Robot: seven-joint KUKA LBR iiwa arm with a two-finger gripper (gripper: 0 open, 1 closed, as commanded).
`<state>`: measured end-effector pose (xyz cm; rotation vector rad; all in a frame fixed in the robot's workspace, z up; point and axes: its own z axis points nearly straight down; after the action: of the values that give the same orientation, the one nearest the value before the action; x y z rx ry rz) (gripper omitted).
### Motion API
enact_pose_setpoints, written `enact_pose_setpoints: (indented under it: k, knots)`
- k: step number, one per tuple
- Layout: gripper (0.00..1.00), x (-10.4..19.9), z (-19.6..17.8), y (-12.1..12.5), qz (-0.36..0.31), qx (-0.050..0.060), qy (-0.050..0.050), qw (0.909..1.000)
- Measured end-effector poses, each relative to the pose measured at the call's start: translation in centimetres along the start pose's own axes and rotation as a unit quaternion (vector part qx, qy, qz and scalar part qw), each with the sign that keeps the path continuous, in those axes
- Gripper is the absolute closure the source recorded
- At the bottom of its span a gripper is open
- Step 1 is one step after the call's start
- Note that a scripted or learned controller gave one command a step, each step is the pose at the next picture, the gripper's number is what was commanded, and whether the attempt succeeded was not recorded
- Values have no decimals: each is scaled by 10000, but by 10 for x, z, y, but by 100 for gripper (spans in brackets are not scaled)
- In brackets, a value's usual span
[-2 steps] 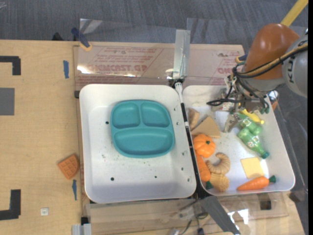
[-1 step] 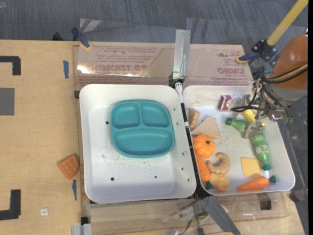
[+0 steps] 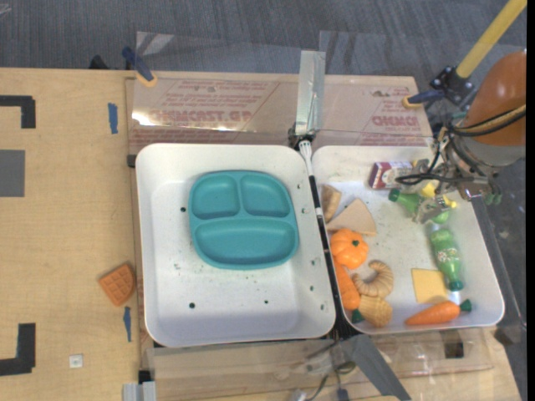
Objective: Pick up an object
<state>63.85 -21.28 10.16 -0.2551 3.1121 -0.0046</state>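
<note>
One arm in view | your gripper [image 3: 435, 192] sits low at the right bin's [image 3: 489, 261] far right | green bottle [image 3: 444, 253] lies just near of it | finger opening: cannot tell from your view.

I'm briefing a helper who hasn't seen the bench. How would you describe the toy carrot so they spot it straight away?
Start at the right-hand white bin, the one crowded with toy food. Go to its near edge, toward the right corner: the toy carrot lies flat there, just below a yellow cheese slice. It is the long, tapered orange piece with a green stub, unlike the round orange pumpkin on the bin's left side.
</note>
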Motion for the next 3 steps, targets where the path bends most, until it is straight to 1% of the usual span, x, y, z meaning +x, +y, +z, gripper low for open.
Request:
enact_pose_setpoints:
  k: [1,2,3]
  knots:
    - [0,0,0,0,1,-3,2,10000]
    - [0,-21,13,40,-64,-10,84,9999]
    - [0,-31,12,39,914,-97,255,9954]
